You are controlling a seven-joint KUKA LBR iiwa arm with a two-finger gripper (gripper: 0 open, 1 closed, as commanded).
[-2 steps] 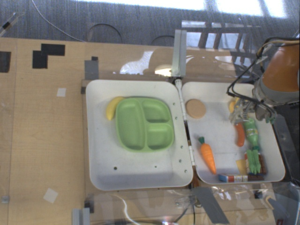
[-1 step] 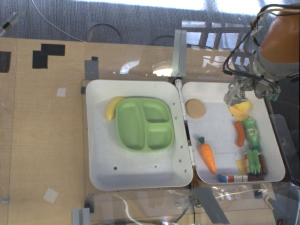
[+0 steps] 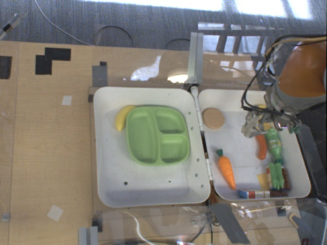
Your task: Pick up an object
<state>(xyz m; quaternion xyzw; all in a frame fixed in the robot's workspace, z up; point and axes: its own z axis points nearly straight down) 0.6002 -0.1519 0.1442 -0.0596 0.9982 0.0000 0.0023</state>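
Two shallow white bins sit side by side on the wooden worktop (image 3: pixel 46 137). The left bin (image 3: pixel 110 182) carries a green divided plate (image 3: pixel 156 134) with a yellow banana (image 3: pixel 121 117) tucked against its upper-left edge. The right bin (image 3: pixel 301 180) holds the smaller clutter. Over its upper right hangs the grey arm with its orange band (image 3: pixel 301 73), and below that the tool (image 3: pixel 268 126) sits low among the items near the bin's far side. Whether it is spread or pressed together I cannot tell, since the wrist and cables hide its tip.

Of the things in that bin, a round tan disc (image 3: pixel 213 118) lies at the upper left, a toy carrot (image 3: pixel 227 171) lower down in the middle, an orange sausage-shaped piece (image 3: pixel 261 146) and a green bottle-like item (image 3: pixel 274 144) just below the tool, and a green bundle (image 3: pixel 276 173) with a flat red-and-white packet (image 3: pixel 255 193) near the front rim.

Nothing appears lifted; every object seems to rest on the bin floor. I judge the pick to be at the approach or grasp stage, with the closing and raising not yet shown, and the orange piece or green item the likeliest target.
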